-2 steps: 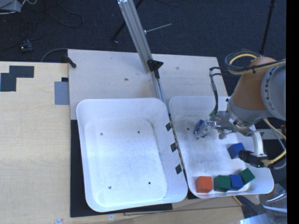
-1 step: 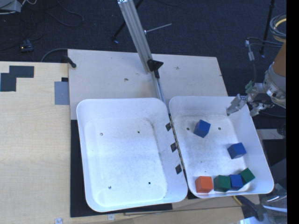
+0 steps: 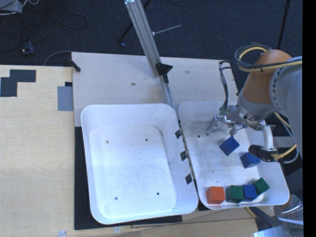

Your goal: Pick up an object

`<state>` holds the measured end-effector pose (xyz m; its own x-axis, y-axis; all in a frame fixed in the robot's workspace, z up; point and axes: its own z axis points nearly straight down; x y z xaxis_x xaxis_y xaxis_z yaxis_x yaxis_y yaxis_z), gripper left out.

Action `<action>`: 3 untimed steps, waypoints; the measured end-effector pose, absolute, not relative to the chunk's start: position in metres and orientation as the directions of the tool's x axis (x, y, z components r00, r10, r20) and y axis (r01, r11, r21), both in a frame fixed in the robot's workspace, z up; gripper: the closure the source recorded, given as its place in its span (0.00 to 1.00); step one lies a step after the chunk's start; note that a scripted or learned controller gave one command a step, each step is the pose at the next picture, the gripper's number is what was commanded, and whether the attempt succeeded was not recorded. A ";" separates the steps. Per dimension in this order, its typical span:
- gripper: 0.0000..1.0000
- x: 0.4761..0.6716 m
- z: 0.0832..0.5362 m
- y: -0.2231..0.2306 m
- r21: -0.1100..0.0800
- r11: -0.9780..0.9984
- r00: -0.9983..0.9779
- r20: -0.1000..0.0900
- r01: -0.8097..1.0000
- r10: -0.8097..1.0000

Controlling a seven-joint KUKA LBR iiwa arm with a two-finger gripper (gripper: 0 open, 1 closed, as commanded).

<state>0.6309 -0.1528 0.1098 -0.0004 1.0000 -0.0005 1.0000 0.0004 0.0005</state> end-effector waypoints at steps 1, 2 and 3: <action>0.00 0.587 0.090 -0.191 -0.004 -0.004 0.004 0.001 1.000 1.000; 1.00 0.588 0.100 -0.192 -0.004 -0.007 0.007 0.001 1.000 1.000; 1.00 0.578 0.151 -0.136 0.000 0.006 -0.006 0.003 1.000 1.000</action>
